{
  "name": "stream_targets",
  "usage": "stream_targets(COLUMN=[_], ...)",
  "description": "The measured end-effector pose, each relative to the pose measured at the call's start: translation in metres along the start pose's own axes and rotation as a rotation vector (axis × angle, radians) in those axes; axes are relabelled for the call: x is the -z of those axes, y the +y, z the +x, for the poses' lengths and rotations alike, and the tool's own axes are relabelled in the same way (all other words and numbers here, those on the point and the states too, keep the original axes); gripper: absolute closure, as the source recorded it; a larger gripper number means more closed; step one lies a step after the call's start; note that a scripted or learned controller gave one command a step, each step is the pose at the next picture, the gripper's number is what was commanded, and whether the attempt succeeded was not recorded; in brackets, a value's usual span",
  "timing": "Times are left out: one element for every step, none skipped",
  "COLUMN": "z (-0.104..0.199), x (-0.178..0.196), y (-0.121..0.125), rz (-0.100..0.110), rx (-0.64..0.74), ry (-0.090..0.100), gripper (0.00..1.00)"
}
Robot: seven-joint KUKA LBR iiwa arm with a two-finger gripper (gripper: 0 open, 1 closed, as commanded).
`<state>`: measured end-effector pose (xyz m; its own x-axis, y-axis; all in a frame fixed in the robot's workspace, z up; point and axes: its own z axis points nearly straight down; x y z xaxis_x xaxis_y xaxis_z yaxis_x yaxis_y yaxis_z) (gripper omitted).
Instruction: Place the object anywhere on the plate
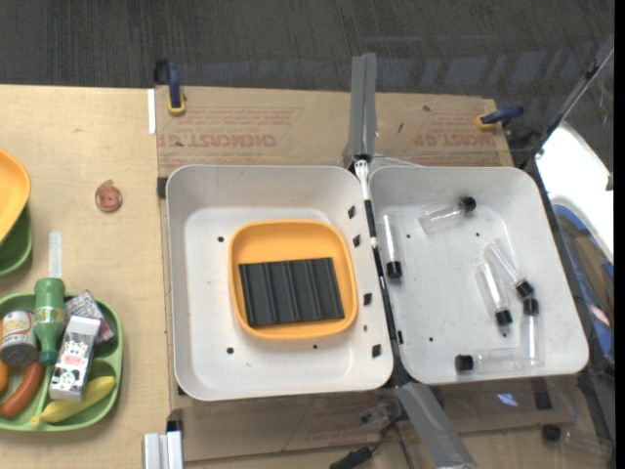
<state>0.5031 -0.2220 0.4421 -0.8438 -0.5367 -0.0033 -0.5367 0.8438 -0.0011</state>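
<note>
The cardboard sheet (332, 130) under the bins carried upside-down printed lettering, too faint to read surely. The left bin (195, 291) held one yellow plate (293, 242) at its middle, with a dark ribbed block (293, 292) lying on it. The right bin (557, 262) held six clear tubes with black caps: one (391, 247) along its left wall, one (447, 215) near the far edge, three (496, 277) toward the right and one (493, 361) at the near edge. A green tray (103, 384) of toy food sat at the bench's near left corner.
</note>
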Motion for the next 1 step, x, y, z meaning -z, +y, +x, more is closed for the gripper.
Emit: stream_targets(z=[0.0125], x=[-0.0136], y=[0.0078], rz=[-0.002], rx=[0.183], ry=[0.000], gripper=[0.00])
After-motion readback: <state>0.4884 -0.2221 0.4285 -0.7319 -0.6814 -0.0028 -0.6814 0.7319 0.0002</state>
